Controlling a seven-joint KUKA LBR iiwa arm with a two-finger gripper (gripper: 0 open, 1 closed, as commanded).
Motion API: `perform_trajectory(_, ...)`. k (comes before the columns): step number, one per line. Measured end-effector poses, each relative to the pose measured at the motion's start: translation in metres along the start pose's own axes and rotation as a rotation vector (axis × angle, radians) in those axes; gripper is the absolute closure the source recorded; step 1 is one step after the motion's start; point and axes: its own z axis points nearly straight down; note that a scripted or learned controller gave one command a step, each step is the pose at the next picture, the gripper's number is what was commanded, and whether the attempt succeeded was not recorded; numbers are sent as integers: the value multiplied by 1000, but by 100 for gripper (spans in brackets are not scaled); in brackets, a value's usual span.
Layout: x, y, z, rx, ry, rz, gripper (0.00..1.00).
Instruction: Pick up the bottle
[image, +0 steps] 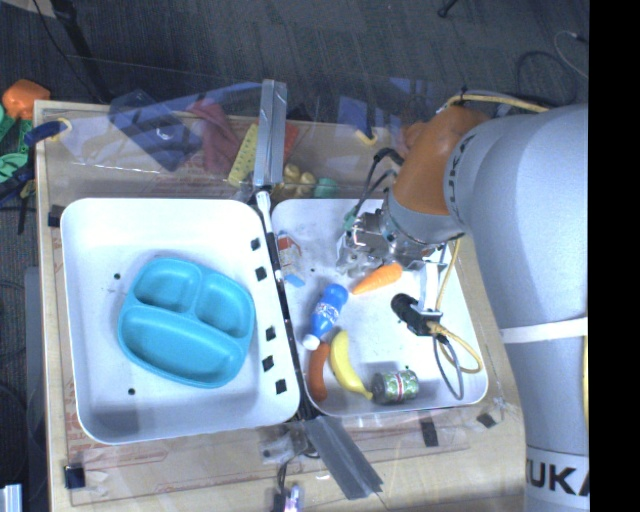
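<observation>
The bottle (327, 311) is small, blue and white with a blue cap, and lies tilted near the middle of the right bin (470, 378). My gripper (360, 247) is low in the back part of that bin, up and to the right of the bottle and apart from it. An orange carrot (376, 280) lies between the gripper and the bottle, just right of the bottle's cap. The grey wrist with its orange band (430, 165) hides the bin's far right corner.
A banana (345, 366), a red sausage (317, 373) and a green can (397, 386) lie at the right bin's front. A small red-and-white item (286, 253) sits by the divider. The left bin (90, 400) holds a blue divided plate (187, 320). Cables (450, 350) loop along the right wall.
</observation>
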Motion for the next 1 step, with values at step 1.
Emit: perform_trajectory(1, 0, 0, 0, 1, 0, 0, 0)
